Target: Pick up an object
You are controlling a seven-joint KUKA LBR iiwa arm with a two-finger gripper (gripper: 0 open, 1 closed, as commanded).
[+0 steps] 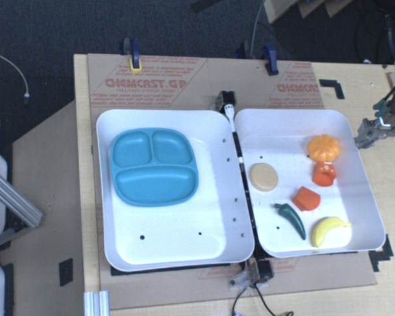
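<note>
The right bin [355, 196] holds several toy foods. An orange fruit [324, 147] lies near its far right, with a small red piece [324, 174] just in front of it. A red-orange block [307, 198], a green pepper [291, 218] and a yellow banana [329, 230] lie toward the near side. A beige round disc [263, 176] rests near the bin's left wall. My gripper [370, 132] hangs at the right edge of the view, beside the right bin's far right rim, apart from all the objects.
A blue divided plate [155, 166] lies in the left bin [184, 242]. Blue clamps [133, 52] hold the brown board at the far edge. Cables trail along the top and left of the view.
</note>
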